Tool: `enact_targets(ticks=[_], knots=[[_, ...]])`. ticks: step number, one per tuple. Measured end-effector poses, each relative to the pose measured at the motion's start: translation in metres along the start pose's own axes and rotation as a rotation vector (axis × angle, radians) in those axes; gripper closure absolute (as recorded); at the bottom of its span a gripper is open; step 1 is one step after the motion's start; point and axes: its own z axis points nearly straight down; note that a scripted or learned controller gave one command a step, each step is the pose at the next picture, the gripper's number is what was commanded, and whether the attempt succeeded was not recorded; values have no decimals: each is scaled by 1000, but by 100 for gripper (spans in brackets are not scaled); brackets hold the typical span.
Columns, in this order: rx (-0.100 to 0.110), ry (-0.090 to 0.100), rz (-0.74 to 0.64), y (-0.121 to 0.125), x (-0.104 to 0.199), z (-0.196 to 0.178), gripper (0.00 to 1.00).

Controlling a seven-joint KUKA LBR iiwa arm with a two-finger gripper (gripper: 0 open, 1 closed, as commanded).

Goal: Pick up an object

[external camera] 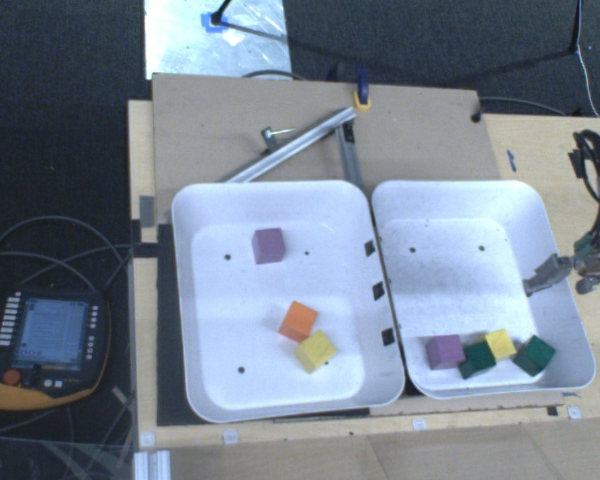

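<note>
Blocks lie in both white bins on the counter (pixel 310 448). In the left bin (pixel 195 298), a purple block (pixel 268 245) sits alone toward the far side, while an orange block (pixel 298 320) and a yellow block (pixel 316 351) touch at a corner nearer the front. In the right bin (pixel 460 203), four blocks crowd the front edge in a row: a second purple block (pixel 444 350), a dark green block (pixel 476 359), a small yellow block (pixel 499 344) and another green block (pixel 534 354). The gripper (pixel 542 275) reaches over the right bin's right rim, well above the row; whether its jaws are wide or narrow, I cannot tell. A control tablet (pixel 45 346) rests on the floor at left.
</note>
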Motion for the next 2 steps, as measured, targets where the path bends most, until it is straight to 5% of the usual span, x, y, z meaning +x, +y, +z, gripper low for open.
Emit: enact_targets(ticks=[1, 2], knots=[[-1, 0, 1, 0, 0, 0, 0], [5, 1, 3, -2, 0, 62, 0]])
